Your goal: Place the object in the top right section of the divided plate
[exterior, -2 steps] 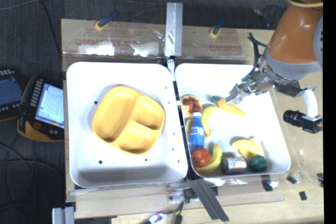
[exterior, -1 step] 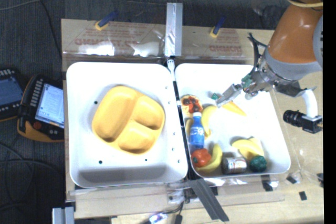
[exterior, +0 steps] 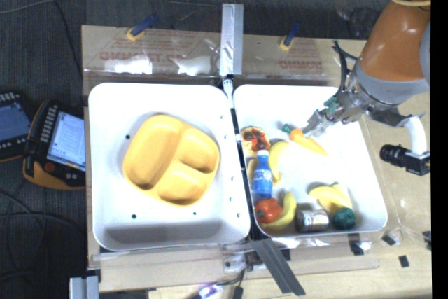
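1 arm [exterior: 392,45] slanting over right bin [exterior: 371,171]

Two white bins stood side by side: the left bin [exterior: 105,220] and the right bin [exterior: 364,157]. The left bin contained one yellow divided plate [exterior: 170,159]. The right bin contained one carrot [exterior: 306,139], one blue bottle [exterior: 262,177], one tomato [exterior: 267,210], one can [exterior: 312,220], one dark green item [exterior: 343,218], and three yellow banana-like pieces, one at the lower right [exterior: 330,197]. One handheld device [exterior: 57,143] lay at the left of the frame.
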`<state>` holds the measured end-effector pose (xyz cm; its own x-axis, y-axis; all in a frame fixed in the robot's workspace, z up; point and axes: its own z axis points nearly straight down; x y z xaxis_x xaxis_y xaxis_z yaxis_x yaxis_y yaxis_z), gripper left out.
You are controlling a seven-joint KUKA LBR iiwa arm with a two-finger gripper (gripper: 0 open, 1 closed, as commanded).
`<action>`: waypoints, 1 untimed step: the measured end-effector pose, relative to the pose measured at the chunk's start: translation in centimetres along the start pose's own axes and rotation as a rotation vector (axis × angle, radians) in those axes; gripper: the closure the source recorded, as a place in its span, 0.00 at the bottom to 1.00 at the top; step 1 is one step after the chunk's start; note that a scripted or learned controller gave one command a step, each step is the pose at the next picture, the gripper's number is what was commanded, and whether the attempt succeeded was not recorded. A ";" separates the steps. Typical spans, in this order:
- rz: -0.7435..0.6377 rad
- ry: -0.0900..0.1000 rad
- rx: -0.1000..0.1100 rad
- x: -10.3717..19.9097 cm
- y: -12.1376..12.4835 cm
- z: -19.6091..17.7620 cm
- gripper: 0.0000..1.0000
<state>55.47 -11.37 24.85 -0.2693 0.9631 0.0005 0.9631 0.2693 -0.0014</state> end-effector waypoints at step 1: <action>-0.264 0.000 -0.001 4.5 -2.2 -3.0 1.00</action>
<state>52.16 -7.64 27.86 -0.5117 0.8592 0.0005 0.8592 0.5117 0.0000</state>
